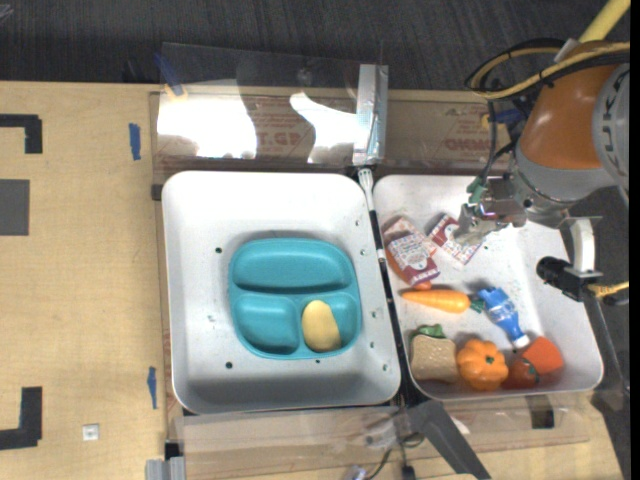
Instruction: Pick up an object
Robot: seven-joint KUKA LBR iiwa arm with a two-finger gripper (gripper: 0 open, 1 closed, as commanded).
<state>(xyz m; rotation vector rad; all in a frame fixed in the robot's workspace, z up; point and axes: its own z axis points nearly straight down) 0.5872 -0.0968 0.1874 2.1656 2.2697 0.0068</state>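
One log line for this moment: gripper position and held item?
gripper | above right bin, at red-white packet | grasp unconfirmed | carrot untouched

Teal tray (290,268); perhaps yellow potato (321,325)

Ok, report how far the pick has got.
Done: the end effector sits low in the right bin, over the red-and-white packet. In hand: nothing visibly lifted. Left: grasping and raising an object; the carrot and blue bottle lie untouched.

Glossy white plastic bins (190,268), a smooth teal tray (290,268), matt wooden bench (80,298).
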